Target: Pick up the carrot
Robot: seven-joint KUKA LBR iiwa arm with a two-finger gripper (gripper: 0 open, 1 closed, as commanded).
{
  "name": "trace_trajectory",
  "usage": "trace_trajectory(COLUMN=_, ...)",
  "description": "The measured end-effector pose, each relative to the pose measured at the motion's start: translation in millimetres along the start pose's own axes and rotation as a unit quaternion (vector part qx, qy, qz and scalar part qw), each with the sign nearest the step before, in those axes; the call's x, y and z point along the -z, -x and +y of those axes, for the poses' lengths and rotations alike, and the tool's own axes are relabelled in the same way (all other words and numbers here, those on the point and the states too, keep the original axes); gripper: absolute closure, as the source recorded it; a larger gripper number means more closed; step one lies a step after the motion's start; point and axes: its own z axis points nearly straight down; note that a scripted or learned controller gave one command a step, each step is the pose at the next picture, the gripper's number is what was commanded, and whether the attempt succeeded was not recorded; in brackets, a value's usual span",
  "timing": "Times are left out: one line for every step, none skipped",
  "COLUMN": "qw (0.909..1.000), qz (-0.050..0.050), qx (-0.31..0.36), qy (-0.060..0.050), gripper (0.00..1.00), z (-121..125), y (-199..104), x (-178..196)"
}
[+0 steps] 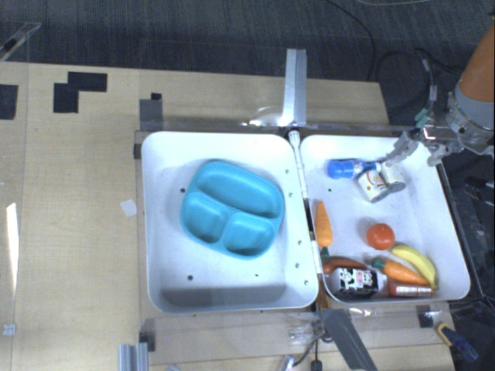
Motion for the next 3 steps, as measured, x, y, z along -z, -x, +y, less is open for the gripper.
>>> trace_trajectory(qw=0.9973, qz=-0.001, qx=0.073, qy=0.005, gripper=0.00, z=-24, y=-62, x=-127)
trace_trajectory(qw=0.9999, qz=0.000, qx=0.012, qy=0.003, gripper=0.00, z=-86, y=-159, x=-37)
trace_trajectory(qw=0.9919, qz=-0.001, qx=0.127, qy=0.005, gripper=0.00, z=-66, y=-121, x=-37)
